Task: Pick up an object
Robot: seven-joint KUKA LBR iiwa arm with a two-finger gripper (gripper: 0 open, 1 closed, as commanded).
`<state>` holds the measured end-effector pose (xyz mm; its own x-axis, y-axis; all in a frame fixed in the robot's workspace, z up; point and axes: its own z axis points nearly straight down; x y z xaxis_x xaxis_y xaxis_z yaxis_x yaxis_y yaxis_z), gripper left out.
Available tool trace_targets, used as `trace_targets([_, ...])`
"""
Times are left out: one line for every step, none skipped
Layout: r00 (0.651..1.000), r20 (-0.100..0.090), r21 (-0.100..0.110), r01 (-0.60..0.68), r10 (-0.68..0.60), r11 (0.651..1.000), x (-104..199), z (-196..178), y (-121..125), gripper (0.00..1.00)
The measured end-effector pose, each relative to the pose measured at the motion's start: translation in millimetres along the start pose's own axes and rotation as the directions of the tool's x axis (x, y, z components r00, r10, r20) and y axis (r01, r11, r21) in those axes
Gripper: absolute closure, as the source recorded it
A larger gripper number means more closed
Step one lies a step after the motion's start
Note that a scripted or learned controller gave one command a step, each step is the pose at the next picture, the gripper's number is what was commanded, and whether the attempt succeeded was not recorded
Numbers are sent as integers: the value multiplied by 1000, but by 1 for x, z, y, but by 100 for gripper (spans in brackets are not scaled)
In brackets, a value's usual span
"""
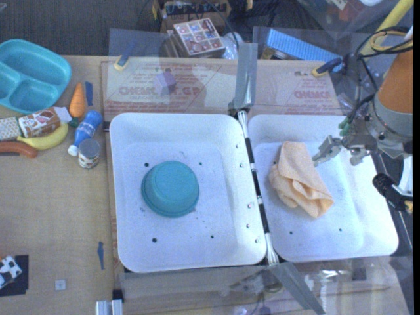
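Observation:
A crumpled peach cloth (pixel 298 179) lies in the left half of the right bin (pixel 367 235). A teal bowl (pixel 170 188) sits upside down in the middle of the left bin (pixel 131 143). My gripper (pixel 336 156) hangs over the right bin, just right of the cloth's upper edge and apart from it. Its fingers are spread open with nothing between them. The left finger (pixel 323 152) points toward the cloth.
Left of the bins, the bench holds a blue divided plate (pixel 29 74), a toy carrot (pixel 78 100), a banana (pixel 46 138), a small blue bottle (pixel 85 128) and a can (pixel 89 153). Boxes and cables crowd the back and right.

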<state>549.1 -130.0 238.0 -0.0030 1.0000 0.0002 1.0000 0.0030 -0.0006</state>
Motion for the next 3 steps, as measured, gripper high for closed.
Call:
trace_targets([986,0,-1,164,-164,986,6,131,-42,0])
trace_targets([983,5,-9,181,-181,983,12,148,-41,0])
trace_targets([984,9,-16,176,-176,984,10,137,-39,100])
